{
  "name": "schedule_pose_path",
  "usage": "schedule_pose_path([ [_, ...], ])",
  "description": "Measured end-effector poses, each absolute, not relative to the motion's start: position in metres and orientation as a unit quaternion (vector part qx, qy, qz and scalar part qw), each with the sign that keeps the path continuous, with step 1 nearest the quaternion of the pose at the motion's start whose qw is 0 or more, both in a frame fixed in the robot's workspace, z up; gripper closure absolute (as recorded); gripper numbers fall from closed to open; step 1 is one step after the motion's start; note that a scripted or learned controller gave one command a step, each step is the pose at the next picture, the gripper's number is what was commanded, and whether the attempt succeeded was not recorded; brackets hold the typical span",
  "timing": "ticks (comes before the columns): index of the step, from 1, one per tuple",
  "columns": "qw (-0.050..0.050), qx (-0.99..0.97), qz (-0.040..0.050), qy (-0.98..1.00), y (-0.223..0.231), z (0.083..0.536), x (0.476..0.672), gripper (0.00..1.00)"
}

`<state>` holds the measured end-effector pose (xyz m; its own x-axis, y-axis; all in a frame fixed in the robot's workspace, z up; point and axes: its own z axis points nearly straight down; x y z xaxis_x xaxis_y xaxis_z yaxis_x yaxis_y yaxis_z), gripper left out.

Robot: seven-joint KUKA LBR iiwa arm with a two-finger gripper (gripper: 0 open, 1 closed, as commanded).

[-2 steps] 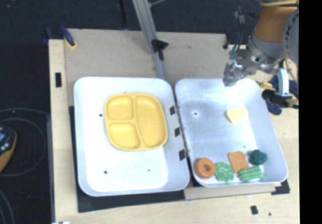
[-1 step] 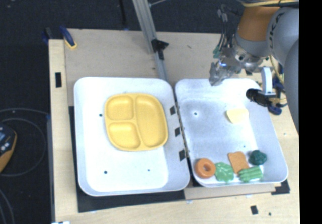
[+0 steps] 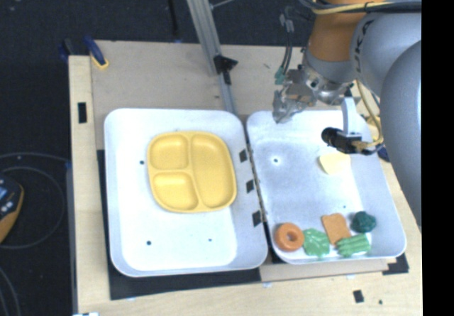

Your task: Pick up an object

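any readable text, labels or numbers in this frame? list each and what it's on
None readable.
Yellow divided plate, both white bins, toy food along the right bin's near edge: no print on any of them.
Arm and gripper: no legible marking; too blurred to tell.

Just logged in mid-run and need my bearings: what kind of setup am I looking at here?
Most likely a lab bench for robot picking trials: two shallow white bins side by side, toy food pieces such as an orange ring in the right one, a yellow divided plate in the left, and a grey arm.
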<state>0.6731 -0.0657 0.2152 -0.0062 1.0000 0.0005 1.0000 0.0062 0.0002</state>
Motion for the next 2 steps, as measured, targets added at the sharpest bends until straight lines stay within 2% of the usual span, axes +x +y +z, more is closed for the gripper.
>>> schedule_pose_path([
  [2,-0.001,-0.704,-0.0015,-0.71,0.049,0.238,0.682,1.0],
])
